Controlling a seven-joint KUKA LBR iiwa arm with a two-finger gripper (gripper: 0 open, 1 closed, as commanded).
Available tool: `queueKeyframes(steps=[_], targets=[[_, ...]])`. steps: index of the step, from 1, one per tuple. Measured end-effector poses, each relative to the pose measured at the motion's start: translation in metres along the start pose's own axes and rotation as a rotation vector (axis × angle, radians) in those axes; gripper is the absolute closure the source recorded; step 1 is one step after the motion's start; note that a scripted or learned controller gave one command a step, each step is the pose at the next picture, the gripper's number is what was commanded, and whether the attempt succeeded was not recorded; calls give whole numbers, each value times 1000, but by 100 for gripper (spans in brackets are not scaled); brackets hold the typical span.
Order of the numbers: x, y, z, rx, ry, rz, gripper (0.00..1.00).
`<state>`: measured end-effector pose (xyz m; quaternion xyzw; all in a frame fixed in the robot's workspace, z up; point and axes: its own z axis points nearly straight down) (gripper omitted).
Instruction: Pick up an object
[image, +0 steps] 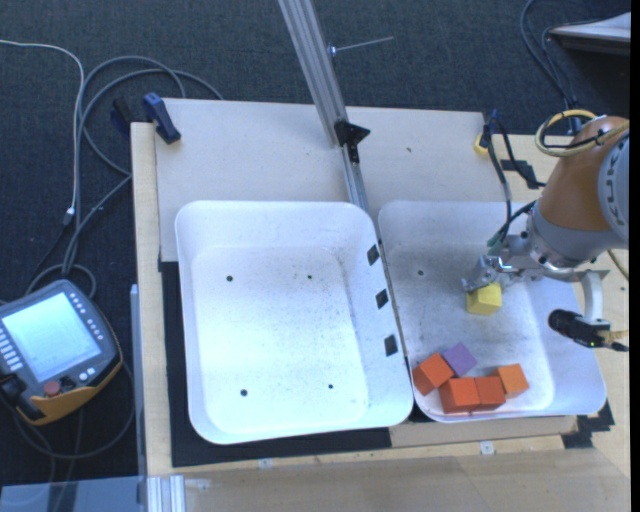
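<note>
At the near edge of the surface (300, 470), the right bin (420, 240) holds a tight cluster against its front rim: an orange block (433, 372), a purple block (460, 357), a larger red-orange block (473, 393) and a smaller orange block (513, 378), all touching or just beside one another. They sit close to the rim, with little room on the near side. Farther in, the bin's middle floor lies open around a yellow block (486, 298). The end effector (490, 278) stands directly over it, its metal tips at the block's upper edge; whether the block sits between the fingers cannot be told, nor how wide they stand. The left bin (200, 230) offers broad bare floor. Beyond the bins, a metal pole (320, 70) slants up from a clamp, and a blue clamp (160, 116) grips the far left corner.
</note>
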<state>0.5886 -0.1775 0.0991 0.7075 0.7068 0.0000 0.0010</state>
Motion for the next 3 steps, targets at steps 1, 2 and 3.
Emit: queueKeyframes(steps=[1,2,3], targets=[[57,21,-46,-5,3,-8,100],[145,-24,-104,2,7,-10,100],[203,-77,-100,9,6,-8,100]])
